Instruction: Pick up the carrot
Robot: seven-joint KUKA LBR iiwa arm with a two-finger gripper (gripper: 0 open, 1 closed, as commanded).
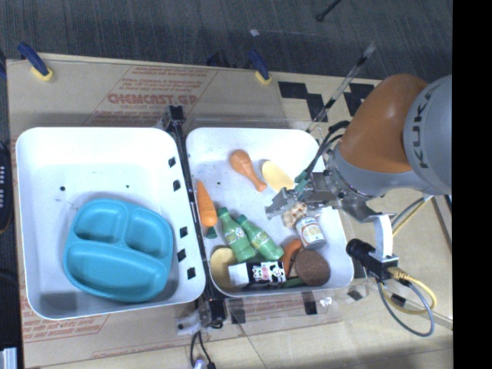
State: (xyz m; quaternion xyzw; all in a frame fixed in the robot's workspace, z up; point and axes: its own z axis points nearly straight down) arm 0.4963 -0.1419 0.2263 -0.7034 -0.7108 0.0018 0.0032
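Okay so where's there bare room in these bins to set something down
Bare floor in the left bin lies above the blue tray. In the right bin, the strip above the carrot and drumstick is bare. Its lower half is crowded around the green bottles.

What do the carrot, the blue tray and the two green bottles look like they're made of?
The carrot looks like moulded toy plastic: uniform orange, smooth, with a slight sheen. The blue tray appears to be matte plastic, one even turquoise colour with soft rounded compartment edges. The green bottles seem to be glossy plastic, judging by bright highlights, though glass can't be ruled out at this distance.
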